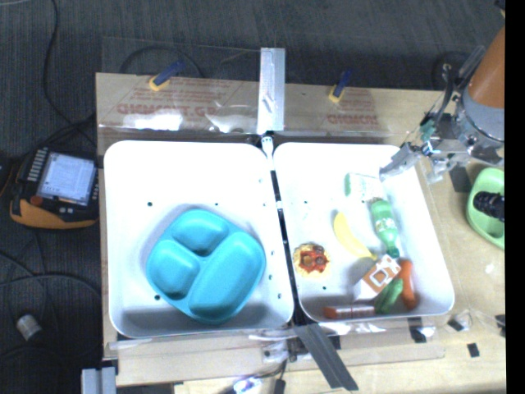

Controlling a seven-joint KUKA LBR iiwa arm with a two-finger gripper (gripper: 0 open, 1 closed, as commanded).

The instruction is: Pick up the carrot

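The carrot point(408, 280) is a small orange piece lying in the right bin point(287, 220), near its front right corner, next to a green vegetable point(390, 295). My gripper point(404, 159) hangs over the bin's far right corner, well behind the carrot and apart from it. The grey arm with its orange band point(492, 68) comes in from the right edge. Nothing shows in the gripper.
The right bin also holds a green bottle point(384, 223), a yellow banana point(349, 235), a small orange-and-white box point(380, 276), a round red-and-yellow item point(312, 258) and a dark red sausage point(349, 310). A blue divided plate point(207, 263) sits in the left bin point(131, 179).
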